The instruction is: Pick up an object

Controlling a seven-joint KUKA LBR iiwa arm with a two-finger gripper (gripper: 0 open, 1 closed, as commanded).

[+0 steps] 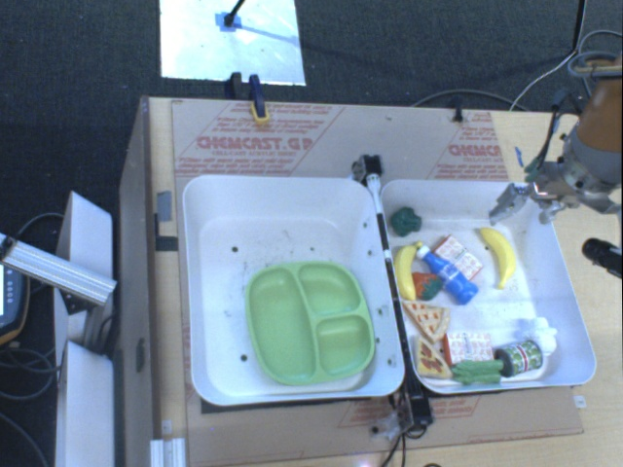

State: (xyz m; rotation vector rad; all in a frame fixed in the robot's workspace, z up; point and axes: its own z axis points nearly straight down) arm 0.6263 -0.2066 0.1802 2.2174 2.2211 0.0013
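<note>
Gripper (527, 202) is hanging over the far right corner of the right bin (574, 343), and its fingers are standing spread with nothing between them. I think it is waiting high there to choose a target. Banana (500, 254) is lying closest, near the bin's right edge, so it seems easiest to reach. Blue bottle (451, 277) is lying in the crowded middle. Green tray (310, 321) is sitting alone in the left bin (214, 261).

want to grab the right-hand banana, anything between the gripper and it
Nothing visible does. The gripper hovers at the right bin's upper right, and the banana lies just below-left of it, nothing lying on it.
</note>
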